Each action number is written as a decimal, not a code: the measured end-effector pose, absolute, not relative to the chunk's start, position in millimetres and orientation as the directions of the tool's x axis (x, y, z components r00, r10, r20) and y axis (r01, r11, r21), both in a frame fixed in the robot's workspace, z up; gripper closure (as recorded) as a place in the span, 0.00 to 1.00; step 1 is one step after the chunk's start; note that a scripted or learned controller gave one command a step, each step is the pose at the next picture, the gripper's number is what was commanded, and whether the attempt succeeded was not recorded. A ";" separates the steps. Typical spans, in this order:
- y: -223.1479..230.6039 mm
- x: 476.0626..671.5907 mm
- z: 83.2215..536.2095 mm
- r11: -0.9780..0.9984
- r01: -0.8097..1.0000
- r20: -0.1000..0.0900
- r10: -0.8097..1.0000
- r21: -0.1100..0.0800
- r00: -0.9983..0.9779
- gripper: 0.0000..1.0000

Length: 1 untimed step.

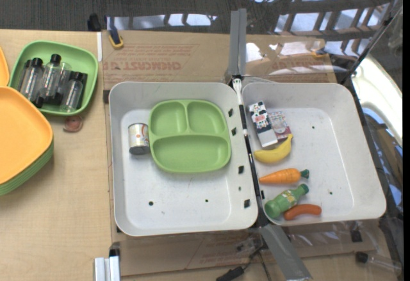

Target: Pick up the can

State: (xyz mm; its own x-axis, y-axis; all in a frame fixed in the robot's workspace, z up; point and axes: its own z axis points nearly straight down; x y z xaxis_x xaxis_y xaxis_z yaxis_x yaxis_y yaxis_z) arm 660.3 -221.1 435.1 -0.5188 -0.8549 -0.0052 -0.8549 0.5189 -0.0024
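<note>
The can [138, 139] is a small silver tin with a printed label, lying on its side in the left bin [186, 209]. It rests against the left edge of a green divided plate [190, 136], near the bin's left wall.
The right bin [339, 164] holds a small milk carton [259, 121], a banana [273, 150], a carrot [284, 176], a green bottle [285, 201] and a red chili [302, 211] along its left side. A green tray of vials [54, 78] and orange plates [22, 145] sit on the table at left.
</note>
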 end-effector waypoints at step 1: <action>-220.9 660.1 426.5 0.287 -0.958 -0.004 -0.958 -0.002 -0.287 1.00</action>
